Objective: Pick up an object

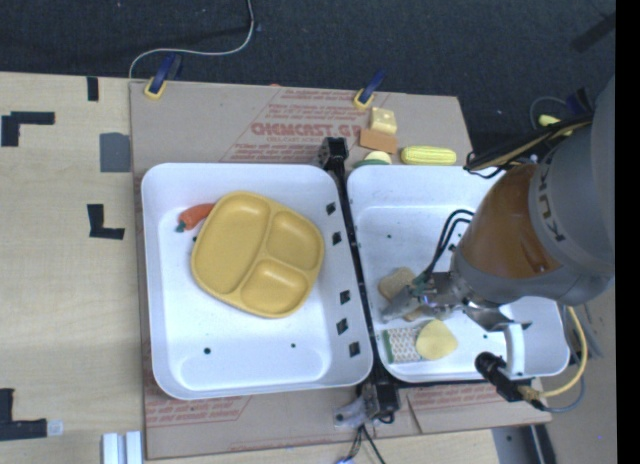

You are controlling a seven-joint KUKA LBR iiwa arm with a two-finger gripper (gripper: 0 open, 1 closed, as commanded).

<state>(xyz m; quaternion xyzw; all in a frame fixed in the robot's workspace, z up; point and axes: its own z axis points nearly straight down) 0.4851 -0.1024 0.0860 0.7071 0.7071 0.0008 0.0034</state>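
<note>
On the brown cardboard sheet (290,122) covering the wooden bench sit two shallow white plastic bins, side by side. From the right, the grey arm with its orange band (520,227) reaches in over the right-hand white bin (400,197) and hides much of that bin's right half. The left-hand white bin (180,352) holds a large yellow plastic divided plate (258,252), tilted at an angle, with three compartments. A small orange carrot-shaped toy (195,215) pokes out from under the plate's upper left edge; most of it is covered.

Low in the right bin, the dark two-finger gripper (425,292) is down among a small cluster of objects. Whether it is clenched or released is impossible to make out, as it blurs into the items below. Touching it on the left is a tan, lumpy object (395,280), too unclear to name. Just below lie a pale yellow rounded piece (436,340) and, beside that, a small green-and-white mesh-patterned item (400,344).

Beyond the bins, on the cardboard, rest a yellow corn-cob toy (428,156) and a tan block (380,132).
</note>
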